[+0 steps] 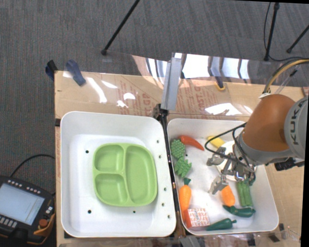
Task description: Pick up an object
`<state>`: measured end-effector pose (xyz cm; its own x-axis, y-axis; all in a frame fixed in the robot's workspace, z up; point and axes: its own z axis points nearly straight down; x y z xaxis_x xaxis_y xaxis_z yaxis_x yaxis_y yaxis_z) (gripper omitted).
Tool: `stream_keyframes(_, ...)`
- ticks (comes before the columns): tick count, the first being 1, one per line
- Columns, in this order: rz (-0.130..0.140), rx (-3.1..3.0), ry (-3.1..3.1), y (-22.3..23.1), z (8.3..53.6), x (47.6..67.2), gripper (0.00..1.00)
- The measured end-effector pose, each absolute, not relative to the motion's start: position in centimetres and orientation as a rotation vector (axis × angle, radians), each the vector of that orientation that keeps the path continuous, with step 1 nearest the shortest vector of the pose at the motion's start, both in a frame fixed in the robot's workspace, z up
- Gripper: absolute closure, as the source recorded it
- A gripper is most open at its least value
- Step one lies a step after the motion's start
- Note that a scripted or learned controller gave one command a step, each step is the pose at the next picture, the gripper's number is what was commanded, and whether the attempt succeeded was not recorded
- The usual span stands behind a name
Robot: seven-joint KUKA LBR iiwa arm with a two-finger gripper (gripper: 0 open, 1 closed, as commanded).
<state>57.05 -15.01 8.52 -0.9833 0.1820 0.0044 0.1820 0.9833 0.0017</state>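
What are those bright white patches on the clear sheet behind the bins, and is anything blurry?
In the camera view, the patches are glare on the transparent plastic sheet behind the two white bins; the sectioned green plastic plate is evenly lit and sharp; the metal two-finger gripper looks slightly soft, casting faint shadow on the bin floor.

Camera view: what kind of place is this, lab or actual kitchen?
Most likely a robotics lab cell. Two white bins sit on a bench, toy vegetables like a carrot fill the right one, tripod legs stand on grey carpet, and a teach pendant lies nearby.
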Motion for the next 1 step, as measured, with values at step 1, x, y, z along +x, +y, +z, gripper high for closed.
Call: stream_keyframes(1,-0.001,-0.515,-3.101,-18.23,8.78,48.95,0.0)
